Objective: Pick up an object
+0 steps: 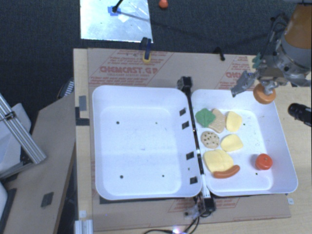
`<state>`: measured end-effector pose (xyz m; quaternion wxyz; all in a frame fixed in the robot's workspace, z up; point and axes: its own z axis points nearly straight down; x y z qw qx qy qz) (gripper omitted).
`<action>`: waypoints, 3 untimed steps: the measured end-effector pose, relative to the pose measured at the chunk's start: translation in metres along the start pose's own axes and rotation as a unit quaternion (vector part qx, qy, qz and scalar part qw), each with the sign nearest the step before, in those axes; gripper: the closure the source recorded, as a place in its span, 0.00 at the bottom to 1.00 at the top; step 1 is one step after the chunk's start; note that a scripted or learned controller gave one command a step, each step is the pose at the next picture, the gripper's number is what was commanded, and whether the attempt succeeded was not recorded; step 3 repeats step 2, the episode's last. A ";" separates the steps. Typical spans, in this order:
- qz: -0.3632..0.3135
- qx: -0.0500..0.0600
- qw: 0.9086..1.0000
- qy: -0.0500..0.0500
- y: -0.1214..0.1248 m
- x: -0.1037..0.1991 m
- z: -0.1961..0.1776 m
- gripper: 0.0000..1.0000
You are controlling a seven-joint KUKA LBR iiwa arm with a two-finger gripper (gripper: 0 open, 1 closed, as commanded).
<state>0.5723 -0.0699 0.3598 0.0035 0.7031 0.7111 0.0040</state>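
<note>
My gripper hangs over the far rim of the right bin, near its back right corner. A round orange-tan piece sits between the fingers, lifted off the bin floor. In the right bin lie a green leaf, a tan cracker, a chip cookie, three yellow pieces, a sausage and a red tomato.
The left bin adjoins the right one along a black hinge strip. Behind the bins are a yellow-blue clamp, a silver sheet and a small orange ball. A black part juts in at right.
</note>
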 end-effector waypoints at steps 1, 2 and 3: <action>0.001 0.002 1.000 -0.001 0.001 -0.004 -0.005 1.00; 0.001 0.008 1.000 0.001 -0.024 0.077 0.087 1.00; 0.001 0.008 1.000 0.001 -0.024 0.077 0.087 1.00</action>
